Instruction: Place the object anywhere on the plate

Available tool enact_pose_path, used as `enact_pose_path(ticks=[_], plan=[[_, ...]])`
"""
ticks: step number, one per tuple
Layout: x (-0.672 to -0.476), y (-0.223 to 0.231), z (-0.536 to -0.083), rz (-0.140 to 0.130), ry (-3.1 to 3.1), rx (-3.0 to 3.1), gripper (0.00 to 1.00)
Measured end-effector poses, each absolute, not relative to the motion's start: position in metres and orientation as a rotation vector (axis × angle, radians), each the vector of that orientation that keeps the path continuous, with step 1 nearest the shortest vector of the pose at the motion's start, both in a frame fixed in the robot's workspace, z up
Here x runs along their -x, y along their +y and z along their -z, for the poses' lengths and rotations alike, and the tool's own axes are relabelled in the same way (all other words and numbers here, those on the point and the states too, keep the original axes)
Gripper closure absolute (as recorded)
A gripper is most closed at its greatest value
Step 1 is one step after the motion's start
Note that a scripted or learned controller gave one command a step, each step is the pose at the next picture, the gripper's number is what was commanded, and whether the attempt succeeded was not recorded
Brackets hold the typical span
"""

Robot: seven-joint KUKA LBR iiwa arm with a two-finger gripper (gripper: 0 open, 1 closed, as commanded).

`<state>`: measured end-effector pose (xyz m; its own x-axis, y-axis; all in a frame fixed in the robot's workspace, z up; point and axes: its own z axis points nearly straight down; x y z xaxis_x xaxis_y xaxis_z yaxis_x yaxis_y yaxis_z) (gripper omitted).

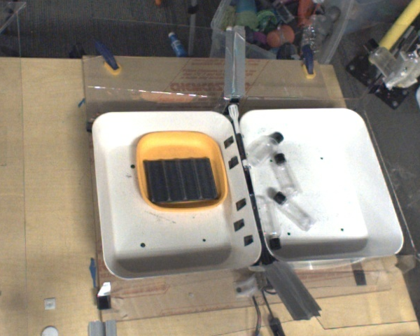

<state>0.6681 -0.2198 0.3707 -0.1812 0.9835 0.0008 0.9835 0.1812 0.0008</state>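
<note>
A yellow-orange plate [148, 148] lies in the left white bin [115, 229]. On the plate rests a black ribbed rectangular object [180, 179], lying flat and covering most of its middle. In the right white bin [343, 187], three clear plastic bottles with black caps lie on their sides near the left wall: one at the back [264, 145], one in the middle [287, 176], and one toward the front [295, 213].
A grey divider strip with black clips [239, 187] runs between the two bins. A tub of coloured toys [280, 9] stands behind the bench. Blue clamps [110, 60] hold the back board, and bare wooden bench lies to the left.
</note>
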Motion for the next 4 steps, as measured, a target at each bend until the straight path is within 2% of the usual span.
enact_pose_path(ticks=[2, 3, 4], plan=[[-0.668, -0.220, -0.345, 0.000, -2.586, 1.783, 1.00], [-0.668, -0.221, -0.419, 0.003, -2.799, 1.443, 1.00], [-0.668, -0.220, -0.404, 0.002, -2.906, 1.200, 1.00]])
